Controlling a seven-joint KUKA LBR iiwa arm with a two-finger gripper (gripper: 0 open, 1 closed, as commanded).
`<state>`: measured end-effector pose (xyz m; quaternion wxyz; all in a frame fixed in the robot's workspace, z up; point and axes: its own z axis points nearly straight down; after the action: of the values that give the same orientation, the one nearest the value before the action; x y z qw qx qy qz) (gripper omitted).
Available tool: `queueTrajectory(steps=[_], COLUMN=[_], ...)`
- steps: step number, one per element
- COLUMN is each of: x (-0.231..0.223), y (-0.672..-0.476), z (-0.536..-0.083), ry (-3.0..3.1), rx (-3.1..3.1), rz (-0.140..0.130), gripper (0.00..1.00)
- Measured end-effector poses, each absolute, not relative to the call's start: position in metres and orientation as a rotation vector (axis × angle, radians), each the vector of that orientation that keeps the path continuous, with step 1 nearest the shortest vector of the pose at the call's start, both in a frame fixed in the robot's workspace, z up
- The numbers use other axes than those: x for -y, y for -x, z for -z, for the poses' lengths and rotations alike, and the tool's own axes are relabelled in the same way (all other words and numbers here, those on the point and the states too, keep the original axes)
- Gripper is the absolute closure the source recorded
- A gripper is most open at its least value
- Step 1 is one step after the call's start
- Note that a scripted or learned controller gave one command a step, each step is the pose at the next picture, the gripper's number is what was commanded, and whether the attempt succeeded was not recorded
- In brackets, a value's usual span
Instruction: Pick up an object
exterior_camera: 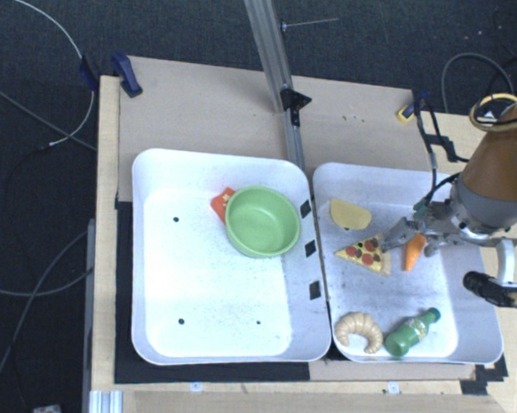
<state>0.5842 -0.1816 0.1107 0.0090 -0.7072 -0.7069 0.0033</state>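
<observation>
My gripper point(415, 237) hangs over the middle of the right bin point(479, 348), open, with its fingers spread to either side of the top of an orange carrot point(412, 253). The carrot lies on the bin floor and is not gripped. Just left of it is a pizza slice point(365, 253), with a yellow chip point(349, 215) above that. A croissant point(361, 330) and a green bottle point(410, 333) lie near the bin's front edge.
The left bin point(205, 322) holds a green bowl point(261, 220) with a small red-orange piece point(220, 202) tucked behind its left rim. A metal post point(278, 65) slants up from between the bins. Cables hang at the right by the arm.
</observation>
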Motion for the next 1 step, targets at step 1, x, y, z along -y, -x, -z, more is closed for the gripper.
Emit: queueTrajectory(steps=[1], x=[0.1819], y=[-0.5871], z=[-0.1289], ry=[2.215], rx=[2.215], rz=[0.001], gripper=[1.0])
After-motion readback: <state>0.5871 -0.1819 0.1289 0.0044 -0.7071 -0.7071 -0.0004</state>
